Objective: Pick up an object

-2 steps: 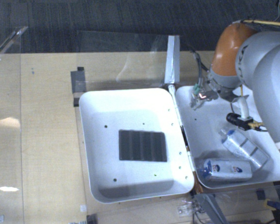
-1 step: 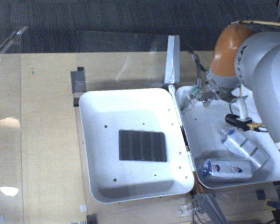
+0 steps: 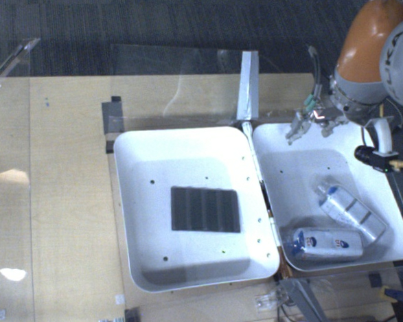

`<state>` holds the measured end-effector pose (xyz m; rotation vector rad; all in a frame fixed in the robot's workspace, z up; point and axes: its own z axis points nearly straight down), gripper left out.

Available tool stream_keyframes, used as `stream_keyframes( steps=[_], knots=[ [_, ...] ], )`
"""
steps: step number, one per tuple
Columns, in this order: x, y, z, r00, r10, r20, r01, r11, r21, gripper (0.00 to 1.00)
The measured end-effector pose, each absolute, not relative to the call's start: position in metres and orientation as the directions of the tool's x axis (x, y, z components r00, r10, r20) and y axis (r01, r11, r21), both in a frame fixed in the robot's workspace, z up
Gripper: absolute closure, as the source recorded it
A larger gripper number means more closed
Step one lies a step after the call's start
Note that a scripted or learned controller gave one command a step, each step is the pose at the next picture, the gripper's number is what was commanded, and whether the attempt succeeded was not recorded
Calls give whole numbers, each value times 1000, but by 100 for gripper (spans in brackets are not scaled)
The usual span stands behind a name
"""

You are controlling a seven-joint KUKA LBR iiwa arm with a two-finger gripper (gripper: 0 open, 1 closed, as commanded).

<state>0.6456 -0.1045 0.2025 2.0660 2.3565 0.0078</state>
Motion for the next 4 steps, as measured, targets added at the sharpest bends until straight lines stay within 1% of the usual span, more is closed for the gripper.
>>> stream_keyframes(
  steps=[1, 2, 3, 4],
  knots=[
    [661, -131, 129, -361, 933, -3, 933, 361, 6, 0],
    [583, -147, 123, -410, 912, -2, 912, 410, 5, 0],
    [561, -186, 90, -448, 894, -7, 894, 448, 10, 0],
    [585, -204, 98, -390, 921, -5, 921, 390, 8, 0]
  ],
)
